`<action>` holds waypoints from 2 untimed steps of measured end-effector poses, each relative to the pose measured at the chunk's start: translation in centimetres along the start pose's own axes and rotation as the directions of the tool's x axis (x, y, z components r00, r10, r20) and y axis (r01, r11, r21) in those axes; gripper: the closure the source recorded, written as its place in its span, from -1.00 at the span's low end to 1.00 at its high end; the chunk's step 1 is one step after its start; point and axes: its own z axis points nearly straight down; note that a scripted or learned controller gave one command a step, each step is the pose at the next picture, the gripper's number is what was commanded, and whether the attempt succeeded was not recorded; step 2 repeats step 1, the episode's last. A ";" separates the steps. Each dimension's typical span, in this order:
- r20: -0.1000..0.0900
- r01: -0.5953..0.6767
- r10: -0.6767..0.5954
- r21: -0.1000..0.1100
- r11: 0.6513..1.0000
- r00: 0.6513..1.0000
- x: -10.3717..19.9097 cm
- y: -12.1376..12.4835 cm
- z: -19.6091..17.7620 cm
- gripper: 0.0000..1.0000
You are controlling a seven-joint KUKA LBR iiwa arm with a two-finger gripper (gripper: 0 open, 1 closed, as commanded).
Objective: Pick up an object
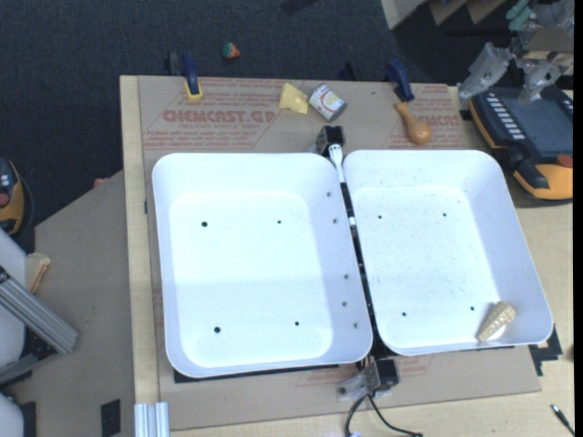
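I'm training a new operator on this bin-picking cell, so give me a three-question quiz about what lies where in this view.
1. True or false: the tan ridged object lies in the right white bin.
2. Which lies on the brown board beyond the bins? A) a yellow wedge-shaped piece B) a red ball C) a green cup
3. Fill in: the tan ridged object sits in its bin's near-____ corner.

Key: 1 true. 2 A; it lies beside a small white box, with an orange-brown wooden pear-shaped piece further right. 3 right.
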 end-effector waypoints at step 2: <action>0.002 -0.005 0.005 0.016 1.000 1.000 -0.3 0.0 0.0 1.00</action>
